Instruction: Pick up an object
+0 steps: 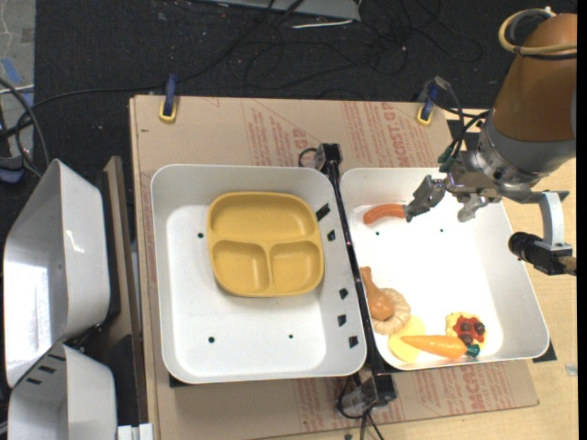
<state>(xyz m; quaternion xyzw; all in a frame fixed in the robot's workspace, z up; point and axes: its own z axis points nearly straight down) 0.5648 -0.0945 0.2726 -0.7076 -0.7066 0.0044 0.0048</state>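
We hang our tool (447, 199), fingers spread and gripping nothing, just beside the small orange plastic sausage (384, 213) in the right white bin (514, 273), presumably lining up a grasp.

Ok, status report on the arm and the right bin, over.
Gripper open, hovering over right bin, holding nothing. Orange sausage just left of its fingertip, not gripped. Shrimp, carrot at the near side, out of the way.
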